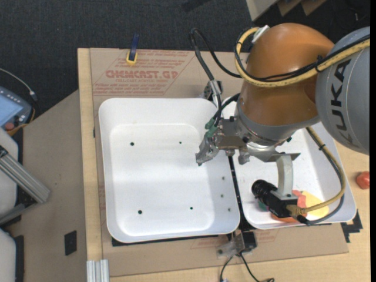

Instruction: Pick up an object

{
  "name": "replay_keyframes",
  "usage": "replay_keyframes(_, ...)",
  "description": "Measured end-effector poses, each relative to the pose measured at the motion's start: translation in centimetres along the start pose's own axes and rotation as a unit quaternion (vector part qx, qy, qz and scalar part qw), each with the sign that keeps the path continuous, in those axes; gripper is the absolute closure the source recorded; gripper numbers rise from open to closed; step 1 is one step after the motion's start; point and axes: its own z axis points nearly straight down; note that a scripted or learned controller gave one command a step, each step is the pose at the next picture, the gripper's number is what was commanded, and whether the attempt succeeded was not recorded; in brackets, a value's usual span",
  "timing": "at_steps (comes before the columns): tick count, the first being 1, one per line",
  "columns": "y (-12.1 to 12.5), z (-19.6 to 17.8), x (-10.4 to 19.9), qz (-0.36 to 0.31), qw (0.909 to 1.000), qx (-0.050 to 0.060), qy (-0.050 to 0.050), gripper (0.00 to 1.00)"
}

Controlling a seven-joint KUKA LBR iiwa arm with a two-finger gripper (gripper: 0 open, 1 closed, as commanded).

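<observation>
My gripper (204, 153) hangs over the right side of the left bin (117, 157), close to the wall between the two bins. A small green bit (209, 124) shows just above it; I cannot tell what it is. Nothing is visibly held. In the front right corner of the right bin (329, 157) lie a yellow object (318, 210), a pink one (302, 198) and an orange one (282, 215), packed together. The arm's large orange and grey body hides most of the right bin.
Both bins rest on a brown cardboard sheet (147, 69). A small orange thing (363, 180) lies outside the right bin at the far right. A blue and yellow clip (133, 53) sits at the cardboard's back edge.
</observation>
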Motion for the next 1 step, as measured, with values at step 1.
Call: replay_keyframes(1, 0.14, 4.13, -4.34, 0.001, 1.0, -0.003, 0.001, 0.0)
